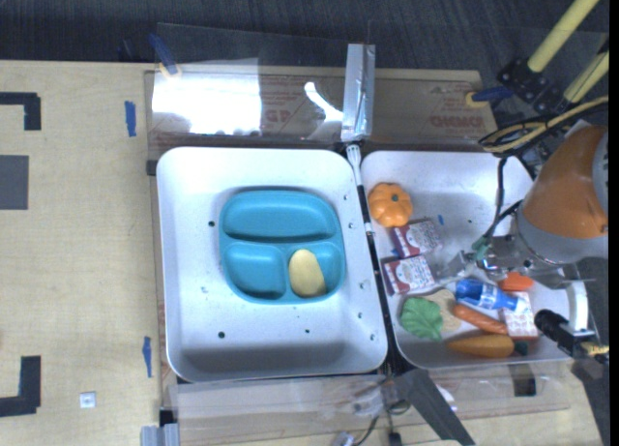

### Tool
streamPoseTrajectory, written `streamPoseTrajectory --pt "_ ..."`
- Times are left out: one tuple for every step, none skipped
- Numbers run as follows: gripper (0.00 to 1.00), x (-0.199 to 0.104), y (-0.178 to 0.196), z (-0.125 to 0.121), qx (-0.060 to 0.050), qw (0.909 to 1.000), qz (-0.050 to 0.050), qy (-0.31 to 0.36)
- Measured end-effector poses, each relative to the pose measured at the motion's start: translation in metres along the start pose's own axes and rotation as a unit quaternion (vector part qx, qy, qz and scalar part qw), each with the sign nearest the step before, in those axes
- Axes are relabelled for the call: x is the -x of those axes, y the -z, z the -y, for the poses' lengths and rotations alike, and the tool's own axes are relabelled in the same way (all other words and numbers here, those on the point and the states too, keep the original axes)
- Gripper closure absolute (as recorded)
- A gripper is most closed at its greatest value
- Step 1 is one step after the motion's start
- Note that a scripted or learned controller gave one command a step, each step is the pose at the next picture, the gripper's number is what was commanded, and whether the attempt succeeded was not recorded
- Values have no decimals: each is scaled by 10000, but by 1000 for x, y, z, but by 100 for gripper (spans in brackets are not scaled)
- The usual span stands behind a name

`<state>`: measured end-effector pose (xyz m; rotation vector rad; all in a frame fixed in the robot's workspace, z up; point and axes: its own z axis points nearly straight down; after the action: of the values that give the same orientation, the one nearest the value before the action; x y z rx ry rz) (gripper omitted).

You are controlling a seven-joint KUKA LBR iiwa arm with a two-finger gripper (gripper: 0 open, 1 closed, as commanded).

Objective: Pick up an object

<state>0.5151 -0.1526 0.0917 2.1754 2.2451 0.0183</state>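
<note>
The right bin has bare floor along its far edge, beside the pumpkin. Packets, a green piece, carrots and a blue tube crowd its near half. The arm overhangs the right edge.

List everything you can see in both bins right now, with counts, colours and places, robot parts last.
White shallow plastic bins: 2, side by side.
Blue divided plastic tray: 1, left bin.
Yellow egg-shaped object: 1, tray's lower right compartment.
Small orange toy pumpkin: 1, right bin, top left.
Red-and-white packets: 2, under the pumpkin.
Green leafy toy: 1, right bin, bottom.
Orange toy carrots: 2, bottom right.
Blue-and-white tube: 1, above the carrots.
Hand: 1, metallic, over right bin.
</note>
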Motion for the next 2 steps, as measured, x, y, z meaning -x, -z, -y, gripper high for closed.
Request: streamPoseTrajectory --pt "100 0 8 1 -16 10000 1 -6" --pt "100 -27 29 -24 -87 9975 -7 -707"
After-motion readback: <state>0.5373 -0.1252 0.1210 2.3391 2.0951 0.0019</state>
